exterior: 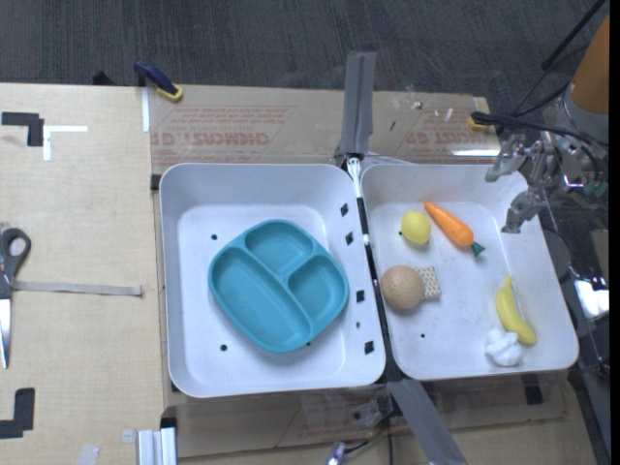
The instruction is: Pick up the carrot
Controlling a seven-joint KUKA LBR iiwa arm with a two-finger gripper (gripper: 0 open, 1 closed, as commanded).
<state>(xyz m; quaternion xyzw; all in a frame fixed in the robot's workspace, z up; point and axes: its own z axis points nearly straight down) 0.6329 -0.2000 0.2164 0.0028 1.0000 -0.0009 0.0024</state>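
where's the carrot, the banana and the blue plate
carrot (449, 224), camera view, middle of its orange body
banana (512, 310), camera view, middle of its yellow curve
blue plate (235, 265), camera view, its left rim

From my feed I see even, bright overhead light that nearly washes out the two white bins, with soft short shadows under the blue plate, a glare spot at the right edge, and slightly soft, grainy focus throughout.
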